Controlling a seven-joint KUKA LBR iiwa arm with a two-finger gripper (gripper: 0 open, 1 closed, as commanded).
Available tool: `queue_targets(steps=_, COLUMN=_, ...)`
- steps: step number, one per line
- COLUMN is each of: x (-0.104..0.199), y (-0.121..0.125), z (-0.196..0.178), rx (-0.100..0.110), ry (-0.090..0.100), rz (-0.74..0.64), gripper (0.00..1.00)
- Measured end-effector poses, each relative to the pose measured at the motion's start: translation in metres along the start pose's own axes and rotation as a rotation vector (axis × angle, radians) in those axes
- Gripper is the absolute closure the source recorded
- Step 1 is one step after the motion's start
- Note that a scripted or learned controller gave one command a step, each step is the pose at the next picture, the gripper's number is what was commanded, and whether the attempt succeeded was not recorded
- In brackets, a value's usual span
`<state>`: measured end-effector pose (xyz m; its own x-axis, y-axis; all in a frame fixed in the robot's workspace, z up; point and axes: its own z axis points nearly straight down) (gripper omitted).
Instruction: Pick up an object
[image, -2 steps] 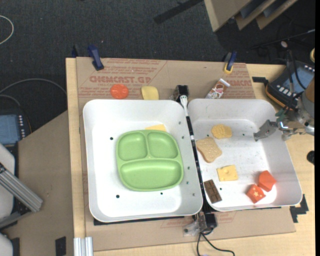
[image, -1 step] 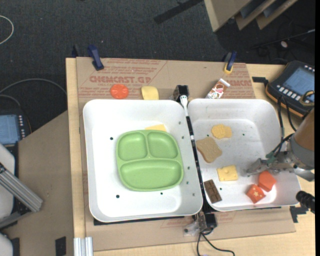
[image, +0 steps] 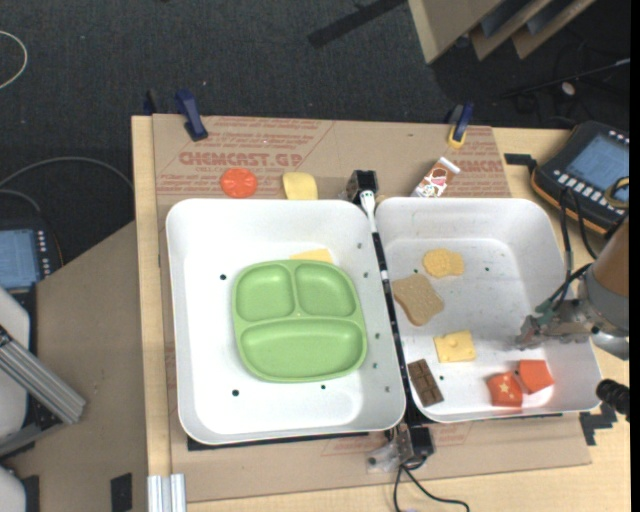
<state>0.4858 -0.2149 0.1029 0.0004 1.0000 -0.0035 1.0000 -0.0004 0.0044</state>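
The arm (image: 615, 290) is cut off by the right edge

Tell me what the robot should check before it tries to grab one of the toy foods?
1. Gripper is over the right bin: ok.
2. Something lies close to grab: ok, the orange block and red piece sit just below it.
3. Those two are apart enough to take one: not ok, they touch.
4. Fingers ready to close: cannot tell, too small and blurred.
5. Gripper holds nothing yet: cannot tell.
6. Green divided plate is out of the way: ok, it lies in the left bin.
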Motion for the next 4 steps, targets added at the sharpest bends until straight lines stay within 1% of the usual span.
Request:
queue_targets(steps=1, x=0.070, y=0.010, z=-0.080, rx=-0.005, ry=0.004, rz=-0.009, gripper=1.00)
queue_targets(steps=2, x=0.065, y=0.007, z=-0.076, rx=0.004, ry=0.003, rz=-0.001, gripper=0.00)
queue_targets(steps=3, x=0.120, y=-0.007, z=0.021, rx=0.004, ry=0.003, rz=-0.002, gripper=0.00)
queue_targets(steps=4, x=0.117, y=-0.007, z=0.008, rx=0.002, ry=0.002, rz=0.000, gripper=1.00)
